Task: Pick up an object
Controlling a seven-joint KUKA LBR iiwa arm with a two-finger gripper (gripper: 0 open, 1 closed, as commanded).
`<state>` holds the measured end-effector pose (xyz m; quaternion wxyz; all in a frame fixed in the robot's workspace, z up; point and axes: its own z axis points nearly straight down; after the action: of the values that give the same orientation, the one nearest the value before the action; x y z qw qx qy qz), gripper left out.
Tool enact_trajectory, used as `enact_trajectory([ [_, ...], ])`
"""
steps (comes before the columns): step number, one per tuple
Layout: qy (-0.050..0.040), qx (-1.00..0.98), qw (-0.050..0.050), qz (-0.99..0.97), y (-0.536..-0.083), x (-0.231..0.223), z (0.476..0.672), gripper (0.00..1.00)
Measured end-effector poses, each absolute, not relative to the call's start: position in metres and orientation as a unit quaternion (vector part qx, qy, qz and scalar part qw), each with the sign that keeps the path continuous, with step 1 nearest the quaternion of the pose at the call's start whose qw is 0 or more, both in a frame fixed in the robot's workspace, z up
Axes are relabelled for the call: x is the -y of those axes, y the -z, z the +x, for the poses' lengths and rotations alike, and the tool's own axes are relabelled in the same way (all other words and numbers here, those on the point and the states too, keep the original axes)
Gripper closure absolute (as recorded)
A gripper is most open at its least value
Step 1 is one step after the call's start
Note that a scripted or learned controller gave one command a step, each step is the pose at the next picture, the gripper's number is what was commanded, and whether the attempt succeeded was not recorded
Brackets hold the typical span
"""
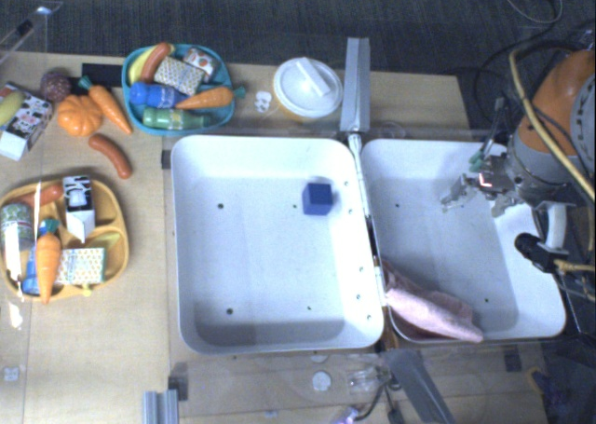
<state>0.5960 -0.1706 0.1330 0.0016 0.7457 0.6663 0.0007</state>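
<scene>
A small blue cube [318, 197] lies in the left white bin [200, 226], near its upper right part. A pink, soft-looking object [430, 312] rests against the front left corner of the right bin [531, 320]. My gripper [478, 195] hangs over the upper right part of the right bin, well away from both objects. It is open with nothing between its fingers. The grey arm with its orange band [559, 87] comes in from the right.
A blue bowl [177, 87] of toy food, a white lidded container [307, 87] and a yellow tray [60, 240] of toys stand on the bench left of and behind the bins. A toy pumpkin [78, 116], carrot and sausage [112, 156] lie loose there. Cables run beside the arm.
</scene>
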Motion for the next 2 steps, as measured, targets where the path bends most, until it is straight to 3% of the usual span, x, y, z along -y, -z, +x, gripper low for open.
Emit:
enact_trajectory([
  [1, -0.0006, -0.776, 0.000, 0.630, -0.120, 0.147, 0.506, 0.00],
  [2, -0.0037, -0.786, 0.008, 0.618, -0.090, 0.097, 0.502, 0.00],
])
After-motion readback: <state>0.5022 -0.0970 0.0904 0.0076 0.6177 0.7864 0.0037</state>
